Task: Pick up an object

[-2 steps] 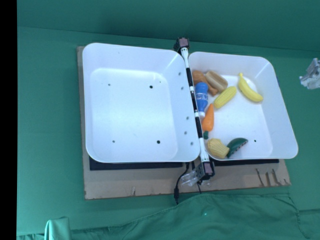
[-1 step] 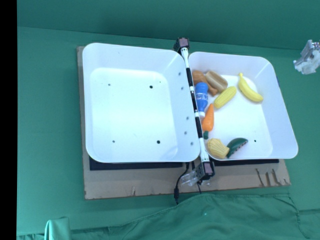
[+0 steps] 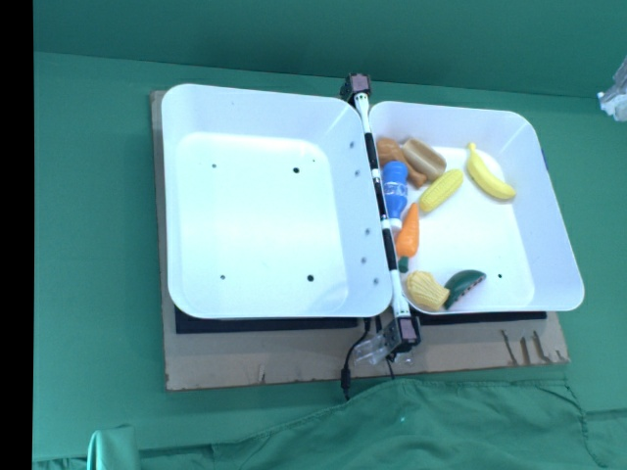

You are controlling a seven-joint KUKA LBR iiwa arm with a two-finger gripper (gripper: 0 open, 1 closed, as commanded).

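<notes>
The right bin (image 3: 551,225) holds several toy foods. A yellow banana (image 3: 489,172) lies near its far right. A yellow corn cob (image 3: 441,190) rests beside it, toward the middle. A brown bread roll (image 3: 424,155) and an orange-brown piece (image 3: 391,150) sit at the far left corner. Along the bin's left wall lie a blue bottle (image 3: 395,188) and an orange carrot (image 3: 409,231). At the near left corner a ridged yellow piece (image 3: 426,289) touches a dark green piece (image 3: 464,283).
The left bin (image 3: 176,174) stands beside the right one, with a white-and-black rail (image 3: 377,189) between them. Both rest on a cardboard sheet (image 3: 274,365) over green cloth. A small pale grey part (image 3: 615,94) pokes in at the right edge.
</notes>
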